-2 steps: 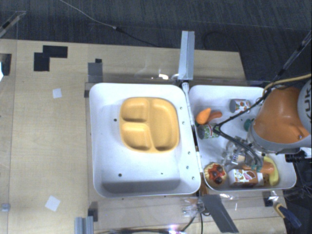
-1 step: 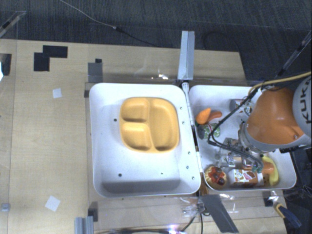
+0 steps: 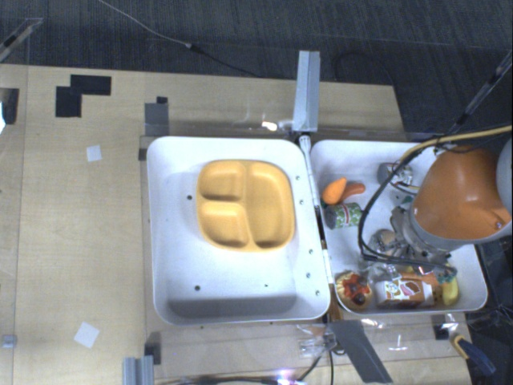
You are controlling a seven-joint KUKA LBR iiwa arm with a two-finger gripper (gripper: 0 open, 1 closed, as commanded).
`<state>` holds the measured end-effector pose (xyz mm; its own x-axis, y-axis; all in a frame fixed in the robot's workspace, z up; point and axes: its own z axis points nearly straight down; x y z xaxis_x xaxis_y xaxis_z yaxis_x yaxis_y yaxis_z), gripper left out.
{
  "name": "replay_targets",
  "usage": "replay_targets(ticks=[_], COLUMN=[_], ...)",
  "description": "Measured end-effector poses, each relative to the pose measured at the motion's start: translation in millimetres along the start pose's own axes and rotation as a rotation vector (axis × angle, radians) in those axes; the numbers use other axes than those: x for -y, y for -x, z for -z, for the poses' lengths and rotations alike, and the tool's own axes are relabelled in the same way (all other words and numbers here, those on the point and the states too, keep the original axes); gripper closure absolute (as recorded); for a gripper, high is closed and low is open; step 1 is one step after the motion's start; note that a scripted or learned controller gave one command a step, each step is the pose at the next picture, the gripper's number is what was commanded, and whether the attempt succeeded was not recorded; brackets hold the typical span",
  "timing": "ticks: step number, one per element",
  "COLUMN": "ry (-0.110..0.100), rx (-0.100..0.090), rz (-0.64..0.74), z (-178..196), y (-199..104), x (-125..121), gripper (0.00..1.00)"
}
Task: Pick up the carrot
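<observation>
The carrot (image 3: 343, 189) is lying ungrasped in the right bin (image 3: 478, 299); end effector state cannot be determined, pickup is pending

Orange carrot (image 3: 342, 189), lying in right bin

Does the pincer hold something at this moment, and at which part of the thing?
It cannot be told: the arm's orange band covers the pincer. The carrot lies apart from it, in the right bin.
</observation>
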<state>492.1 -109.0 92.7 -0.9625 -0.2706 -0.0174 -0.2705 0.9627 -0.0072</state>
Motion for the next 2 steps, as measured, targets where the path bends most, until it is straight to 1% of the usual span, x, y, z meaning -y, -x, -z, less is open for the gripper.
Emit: replay_targets(ticks=[1,2], ry=[0.000,0.004], rx=[-0.001,-0.005], rz=[0.281,0.688], z=[-1,-2], y=[9,34], x=[2,2], gripper=[1.00,1.00])
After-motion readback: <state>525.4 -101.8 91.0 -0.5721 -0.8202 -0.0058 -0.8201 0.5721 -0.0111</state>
